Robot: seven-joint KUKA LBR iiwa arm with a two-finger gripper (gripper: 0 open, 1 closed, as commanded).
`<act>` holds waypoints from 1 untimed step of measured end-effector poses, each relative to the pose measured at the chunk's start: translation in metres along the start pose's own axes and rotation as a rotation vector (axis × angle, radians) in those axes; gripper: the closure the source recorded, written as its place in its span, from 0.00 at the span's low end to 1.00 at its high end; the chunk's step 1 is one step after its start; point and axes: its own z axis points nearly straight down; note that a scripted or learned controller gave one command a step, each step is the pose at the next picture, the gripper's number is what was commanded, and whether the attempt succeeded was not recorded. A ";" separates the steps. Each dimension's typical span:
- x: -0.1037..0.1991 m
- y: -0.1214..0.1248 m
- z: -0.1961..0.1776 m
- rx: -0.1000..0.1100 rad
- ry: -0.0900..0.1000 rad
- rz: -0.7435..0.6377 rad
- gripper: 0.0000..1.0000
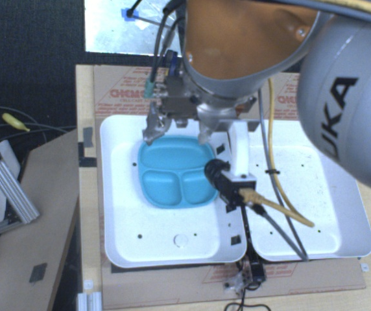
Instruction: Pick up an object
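Single fixed camera above the bench, angled down, close over two white bins (124, 238), arm (341, 102) entering from right

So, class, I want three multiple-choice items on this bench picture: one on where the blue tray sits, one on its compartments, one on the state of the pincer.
1. In which bin does the blue tray lie?
A. The left bin in the camera view
B. The right bin in the camera view
C. Across both bins

2. How many compartments does the tray show?
A. One
B. Three
C. Six

3. How does the pincer stand?
A. Shut, far above the bins
B. Open, its fingers spread at the tray's far rim
C. Gripping the yellow cable

Answers:
1. A, since the tray rests wholly on the floor of the left bin.
2. B, as ridges divide it into one wide section and two smaller ones.
3. B, because a clear gap separates the two fingers just above the tray's far edge.
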 end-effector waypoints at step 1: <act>-0.005 0.056 -0.090 -0.009 0.003 0.005 0.00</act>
